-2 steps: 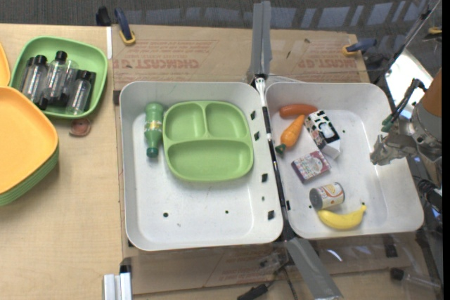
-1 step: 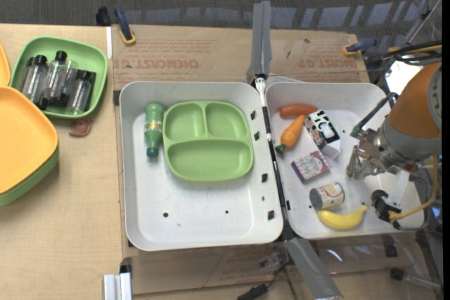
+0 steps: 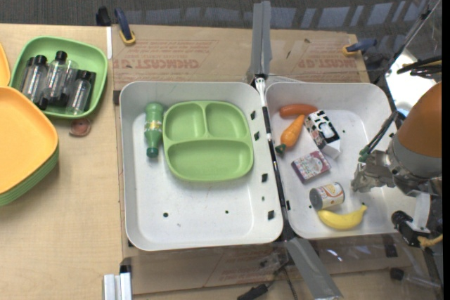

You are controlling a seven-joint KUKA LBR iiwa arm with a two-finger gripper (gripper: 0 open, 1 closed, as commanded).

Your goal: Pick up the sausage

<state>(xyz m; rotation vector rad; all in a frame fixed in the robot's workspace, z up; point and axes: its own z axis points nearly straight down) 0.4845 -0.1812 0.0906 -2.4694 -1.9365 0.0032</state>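
The small reddish-orange sausage (image 3: 298, 109) lies near the back wall of the right-hand shallow white bin (image 3: 376, 221), and everything else is placed here relative to it. Just in front of the sausage, nearly touching, an orange plastic carrot with a green top (image 3: 291, 131) lies on a slant. To the sausage's right sits a black-and-white printed carton (image 3: 323, 128). Further forward lie a small purple packet (image 3: 311, 166), a short tin can on its side (image 3: 328, 194) and a yellow banana (image 3: 342, 217). The two-finger gripper (image 3: 367, 175) hangs well apart from the sausage, toward the bin's right front side — whether it is wide or narrow I cannot tell, since the metal parts blur together.

The main risk, as I judge it, is confusion with the carrot: similar colour, close by, and a descent slightly forward of the sausage would close on it instead. The back wall also leaves little room behind the sausage — a finger may strike it, or nudge the carton.
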